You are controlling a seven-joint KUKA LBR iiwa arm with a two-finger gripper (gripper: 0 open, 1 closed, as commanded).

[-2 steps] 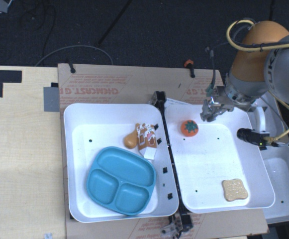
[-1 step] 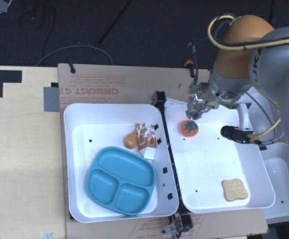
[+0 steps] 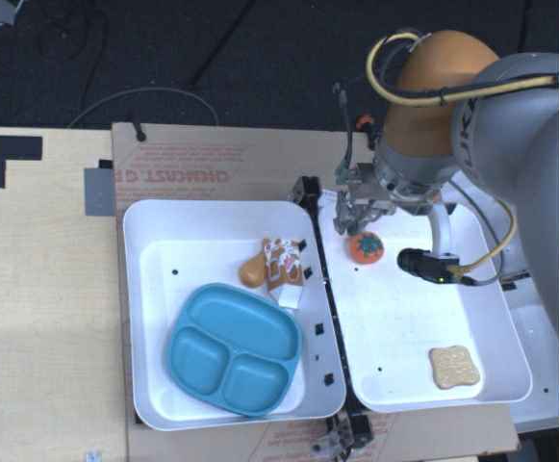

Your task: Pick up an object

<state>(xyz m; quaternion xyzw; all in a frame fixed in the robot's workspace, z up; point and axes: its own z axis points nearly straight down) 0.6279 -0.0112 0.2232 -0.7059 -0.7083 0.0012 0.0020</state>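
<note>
The grey arm reached in from the right, its orange band bulging above the wrist. The wrist bent down over the far left corner of the right bin. The gripper hung there pointing roughly straight down at the bin floor, close to the divider between the two bins. Whether it was released or clenched could not be told from this slant, as the metal parts ran together against the white wall.

The nearest thing was a small red-orange round toy, perhaps a tomato. It sat on the floor of the right bin just beside the gripper's tip, on the near side. It seemed to lie free rather than held, though the two were so close that contact could not be ruled out. It looked nearly round, so no long axis stood out, and a dark greenish spot on it faced up toward the camera.

A tan slice of toast lay flat near the right bin's near right corner, well apart from the gripper.

In the left bin a blue divided plate lay toward the near side. Behind it, a small brown-and-white house-shaped toy stood against the divider, touching an orange-brown lump on its left.
</note>
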